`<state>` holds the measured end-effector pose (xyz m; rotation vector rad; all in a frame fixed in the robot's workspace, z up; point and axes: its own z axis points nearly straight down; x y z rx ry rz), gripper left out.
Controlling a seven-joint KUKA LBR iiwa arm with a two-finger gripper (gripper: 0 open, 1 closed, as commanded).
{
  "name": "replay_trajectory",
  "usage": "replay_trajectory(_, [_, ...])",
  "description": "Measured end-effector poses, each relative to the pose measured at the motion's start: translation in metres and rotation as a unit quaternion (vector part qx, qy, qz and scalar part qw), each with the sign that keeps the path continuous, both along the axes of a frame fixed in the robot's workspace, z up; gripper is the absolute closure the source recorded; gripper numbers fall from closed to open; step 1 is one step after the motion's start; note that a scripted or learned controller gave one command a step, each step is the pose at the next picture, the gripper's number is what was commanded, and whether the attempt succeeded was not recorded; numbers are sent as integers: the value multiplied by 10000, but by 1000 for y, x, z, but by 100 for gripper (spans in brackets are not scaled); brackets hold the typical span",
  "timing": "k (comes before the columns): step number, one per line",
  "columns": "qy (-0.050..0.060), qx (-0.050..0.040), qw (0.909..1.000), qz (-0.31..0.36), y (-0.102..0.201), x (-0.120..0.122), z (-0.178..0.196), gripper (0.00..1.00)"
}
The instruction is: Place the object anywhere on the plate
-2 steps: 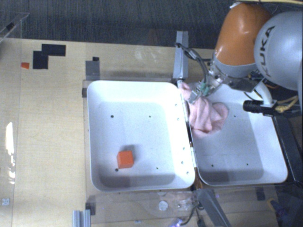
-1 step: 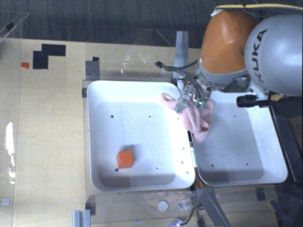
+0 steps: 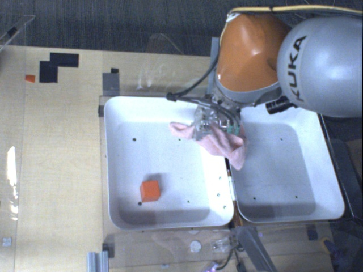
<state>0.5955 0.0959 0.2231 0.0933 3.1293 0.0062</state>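
— What lies around me where I work?

— A pale wooden bench top (image 3: 54,169) spreads under my reach, with a dark grey ribbed floor (image 3: 113,13) running along its far edge.

— Anything marked on that wood?

— Black rectangular patches (image 3: 57,66) sit near the far left corner, and a small orange square marker (image 3: 29,79) lies just beside them.

— And the light?

— A bright white glare streak (image 3: 11,177) shines on the left of the bench. A clear plastic panel (image 3: 14,30) stands tilted at the far left corner, and grey metal brackets (image 3: 112,83) hold the fittings near the middle.
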Motion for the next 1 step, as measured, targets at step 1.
replay_trajectory(1, [1, 0, 10000, -1, 0, 0, 0, 0])
